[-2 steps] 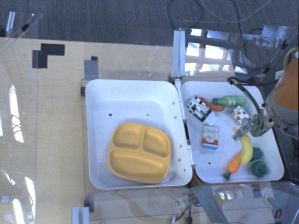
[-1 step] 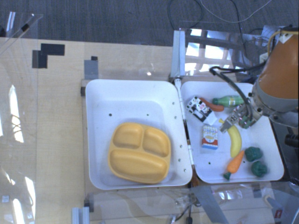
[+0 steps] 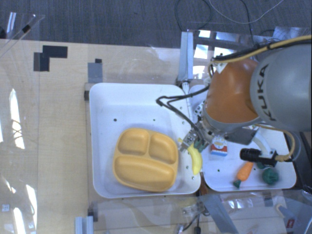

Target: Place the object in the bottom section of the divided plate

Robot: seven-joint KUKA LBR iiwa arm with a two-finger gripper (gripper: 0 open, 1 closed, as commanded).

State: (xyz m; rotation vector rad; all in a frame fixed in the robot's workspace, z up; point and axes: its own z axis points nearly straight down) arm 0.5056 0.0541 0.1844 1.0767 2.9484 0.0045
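Bright even light; window glare at left.

The divided plate (image 3: 145, 159) is yellow, rounded, and lies flat in the left white bin, toward its lower middle. It has 3 sections: 2 small ones along the upper side and 1 long one along the lower side, all bare. The banana (image 3: 195, 160) is small and yellow, lying roughly lengthwise at the seam between the 2 bins, just right of the plate, possibly touching neither.
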